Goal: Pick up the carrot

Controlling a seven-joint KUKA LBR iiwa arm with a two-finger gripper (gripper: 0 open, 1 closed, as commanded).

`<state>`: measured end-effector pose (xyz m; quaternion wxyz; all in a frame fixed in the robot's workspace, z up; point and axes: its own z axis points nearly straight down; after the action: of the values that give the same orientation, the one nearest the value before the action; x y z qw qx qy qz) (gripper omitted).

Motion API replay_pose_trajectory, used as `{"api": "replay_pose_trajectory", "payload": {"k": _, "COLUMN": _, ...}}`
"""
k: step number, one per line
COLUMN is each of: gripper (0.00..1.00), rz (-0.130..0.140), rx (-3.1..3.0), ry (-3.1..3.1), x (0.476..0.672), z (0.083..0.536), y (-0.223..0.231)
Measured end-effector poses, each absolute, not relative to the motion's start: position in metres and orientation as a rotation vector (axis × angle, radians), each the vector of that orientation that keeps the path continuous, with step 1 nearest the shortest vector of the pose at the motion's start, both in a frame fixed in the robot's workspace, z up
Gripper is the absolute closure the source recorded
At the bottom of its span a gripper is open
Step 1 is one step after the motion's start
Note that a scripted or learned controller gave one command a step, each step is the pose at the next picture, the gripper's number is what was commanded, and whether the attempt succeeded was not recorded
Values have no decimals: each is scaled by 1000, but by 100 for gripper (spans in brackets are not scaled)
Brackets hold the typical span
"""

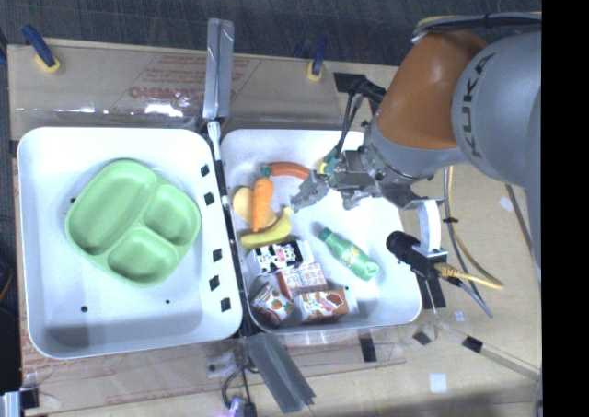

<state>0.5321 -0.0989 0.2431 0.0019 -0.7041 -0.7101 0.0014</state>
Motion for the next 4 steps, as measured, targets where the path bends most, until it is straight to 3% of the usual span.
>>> {"api": "replay_pose_trajectory", "payload": {"k": 1, "gripper": 0, "rz": 8, "rx": -2211, "ry": -2226, "x": 568, "z": 190, "y": -9}}
{"api": "replay_pose_trajectory", "payload": {"k": 2, "gripper": 0, "rz": 7, "rx": -2214, "ry": -2224, "x": 568, "z": 190, "y": -10}}
{"api": "replay_pose_trajectory", "payload": {"k": 3, "gripper": 0, "rz": 8, "rx": -2477, "ry": -1925, "x": 584, "z": 113, "y": -104}}
{"api": "replay_pose_trajectory", "payload": {"k": 4, "gripper": 0, "rz": 1, "rx": -2434, "ry": -1982, "x": 615, "z": 92, "y": -94}}
